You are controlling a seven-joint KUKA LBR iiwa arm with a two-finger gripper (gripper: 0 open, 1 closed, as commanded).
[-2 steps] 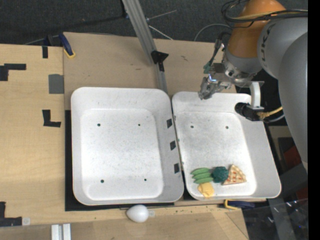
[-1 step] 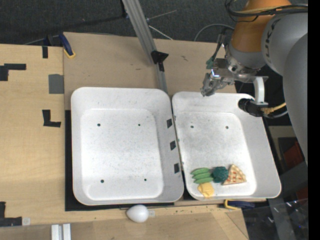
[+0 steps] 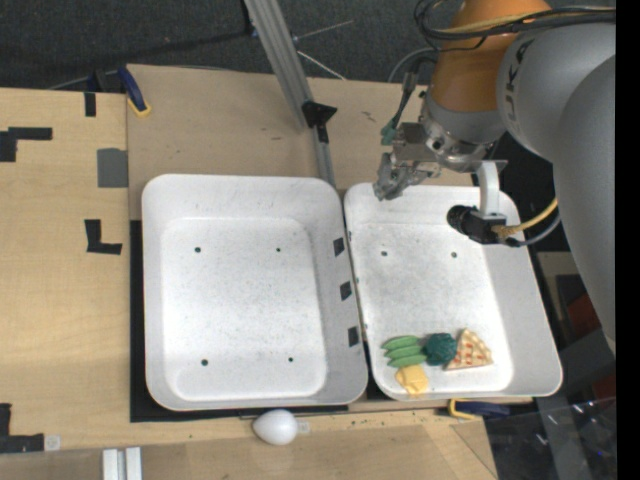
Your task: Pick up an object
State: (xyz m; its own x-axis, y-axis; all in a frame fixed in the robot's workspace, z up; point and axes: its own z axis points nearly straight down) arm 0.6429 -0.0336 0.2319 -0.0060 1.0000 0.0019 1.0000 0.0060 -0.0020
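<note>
Several small toy foods lie at the near end of the right bin: a green pod, a dark green broccoli piece, a yellow piece and an orange pizza slice. My gripper hangs over the far left corner of that bin, well away from the foods. I see nothing between its fingers.
The left bin sits beside the right one. A white egg-shaped object lies on the bench in front of the left bin. A grey metal pole slants down to the gap between the bins. Black clips line the divide.
</note>
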